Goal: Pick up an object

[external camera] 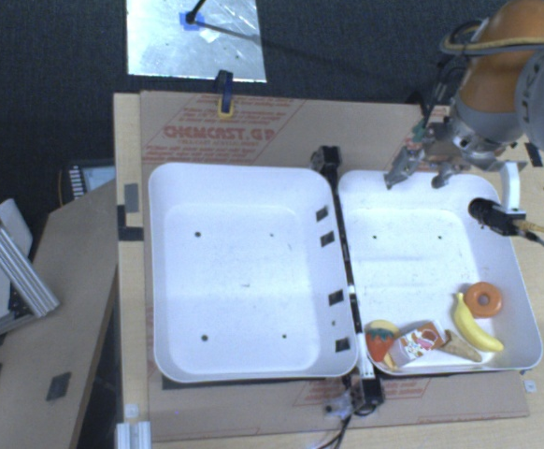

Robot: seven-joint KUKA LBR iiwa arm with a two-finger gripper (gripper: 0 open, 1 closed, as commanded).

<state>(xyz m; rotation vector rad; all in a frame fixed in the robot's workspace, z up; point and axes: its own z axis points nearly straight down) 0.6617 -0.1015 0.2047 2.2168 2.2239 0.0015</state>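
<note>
Hand [414, 168] open, empty, hovering over right bin [412, 241] far edge. Banana [475, 324], orange ring [483, 298], packet [418, 341] crowd its near-right corner; tight cluster risks a grasp clipping bin wall or neighbours.

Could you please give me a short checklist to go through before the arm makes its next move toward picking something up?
1. Objects available in the right bin: ok. A banana, an orange ring-shaped toy, a small packet and a round orange-red item lie along its near edge.
2. Gripper position: not ok. It sits at the right bin's far edge, well away from the objects.
3. Gripper holds nothing: ok, nothing is visible between its fingers.
4. Fingers spread for a grasp: ok, they stand apart.
5. Target separation: not ok. The packet touches its neighbours; the ring-shaped toy touches the banana's tip.
6. Path across the bin floor: ok, nothing lies between gripper and objects.
</note>
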